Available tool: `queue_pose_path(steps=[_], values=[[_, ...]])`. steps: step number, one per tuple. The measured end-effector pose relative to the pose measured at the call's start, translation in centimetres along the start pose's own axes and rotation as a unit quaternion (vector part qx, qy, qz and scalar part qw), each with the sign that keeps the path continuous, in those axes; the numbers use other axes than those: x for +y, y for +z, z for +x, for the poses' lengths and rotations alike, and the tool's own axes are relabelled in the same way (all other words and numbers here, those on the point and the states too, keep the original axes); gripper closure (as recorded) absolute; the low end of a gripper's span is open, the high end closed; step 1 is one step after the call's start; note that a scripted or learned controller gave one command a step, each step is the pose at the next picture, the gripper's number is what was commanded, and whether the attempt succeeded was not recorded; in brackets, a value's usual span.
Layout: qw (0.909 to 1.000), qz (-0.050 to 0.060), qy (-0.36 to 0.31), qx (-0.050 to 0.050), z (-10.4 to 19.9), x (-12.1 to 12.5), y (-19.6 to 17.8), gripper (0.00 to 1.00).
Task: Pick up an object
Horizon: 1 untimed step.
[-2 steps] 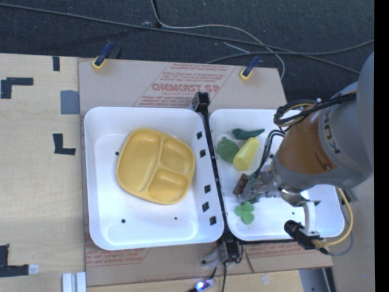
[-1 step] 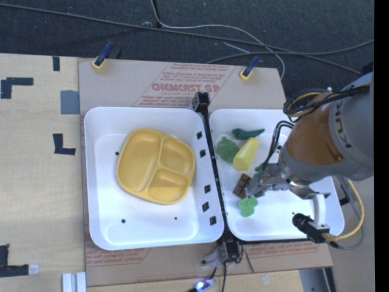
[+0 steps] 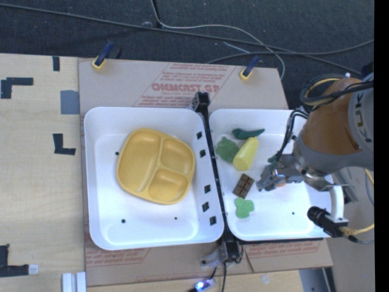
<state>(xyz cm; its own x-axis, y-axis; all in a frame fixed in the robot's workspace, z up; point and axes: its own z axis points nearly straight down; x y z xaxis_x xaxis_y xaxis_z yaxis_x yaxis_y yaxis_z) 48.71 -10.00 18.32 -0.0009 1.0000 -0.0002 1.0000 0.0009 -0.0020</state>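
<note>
Gripper (image 3: 270,180), grip state unclear, beside flat brown rectangular block (image 3: 243,186) in glossy white bin (image 3: 285,224).

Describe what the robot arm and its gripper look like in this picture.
The arm is bulky and rounded, with a broad orange band above a grey wrist section. Thin black cables loop over its top and run down toward the wrist. The gripper is a small grey and dark metal assembly with a spot of red on it. A black cylindrical fitting sits below the wrist.

In the right bin lie a yellow piece (image 3: 245,153), green leaf (image 3: 227,148), brown block (image 3: 243,186) and small green lump (image 3: 244,208).
</note>
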Motion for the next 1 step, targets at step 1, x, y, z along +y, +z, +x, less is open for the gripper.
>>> queue_pose_path(steps=[1], values=[[1.0,0.0,0.0,0.0,-0.01,0.12,-3.05,1.0]])
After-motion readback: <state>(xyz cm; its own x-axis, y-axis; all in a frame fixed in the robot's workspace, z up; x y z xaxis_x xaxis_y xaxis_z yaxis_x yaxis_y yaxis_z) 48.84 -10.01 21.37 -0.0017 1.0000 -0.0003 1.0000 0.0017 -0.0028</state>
